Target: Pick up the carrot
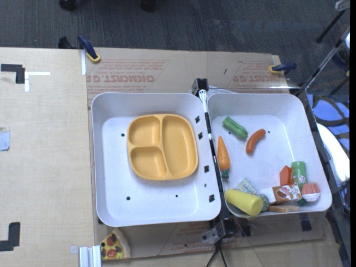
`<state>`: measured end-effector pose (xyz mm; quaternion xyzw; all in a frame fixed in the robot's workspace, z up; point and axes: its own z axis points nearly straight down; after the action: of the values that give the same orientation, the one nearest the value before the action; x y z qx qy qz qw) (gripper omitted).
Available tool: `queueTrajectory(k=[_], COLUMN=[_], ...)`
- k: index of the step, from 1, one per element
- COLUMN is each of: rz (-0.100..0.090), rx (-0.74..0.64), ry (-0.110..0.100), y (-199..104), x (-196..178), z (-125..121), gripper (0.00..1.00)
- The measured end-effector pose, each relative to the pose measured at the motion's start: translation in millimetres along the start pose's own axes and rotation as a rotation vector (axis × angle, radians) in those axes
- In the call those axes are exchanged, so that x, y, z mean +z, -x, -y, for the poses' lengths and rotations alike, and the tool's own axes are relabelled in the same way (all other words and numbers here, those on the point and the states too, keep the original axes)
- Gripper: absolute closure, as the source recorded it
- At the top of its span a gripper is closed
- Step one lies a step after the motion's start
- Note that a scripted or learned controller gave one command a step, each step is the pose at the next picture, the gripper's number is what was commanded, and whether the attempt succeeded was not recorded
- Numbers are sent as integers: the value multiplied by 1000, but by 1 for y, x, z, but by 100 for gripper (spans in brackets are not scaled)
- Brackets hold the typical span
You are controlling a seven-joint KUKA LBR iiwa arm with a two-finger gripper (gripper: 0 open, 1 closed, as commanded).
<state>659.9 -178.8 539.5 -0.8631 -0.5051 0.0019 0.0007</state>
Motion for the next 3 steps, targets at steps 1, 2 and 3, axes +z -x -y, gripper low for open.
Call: queueTrajectory(k=[1,2,3], rz=[-1,-1,-1], rx=[75,60,108], ry=[2,1,1], y=[14,13,24], x=[0,0,0], z=[-8,-8,-14], gripper=[0,0,0])
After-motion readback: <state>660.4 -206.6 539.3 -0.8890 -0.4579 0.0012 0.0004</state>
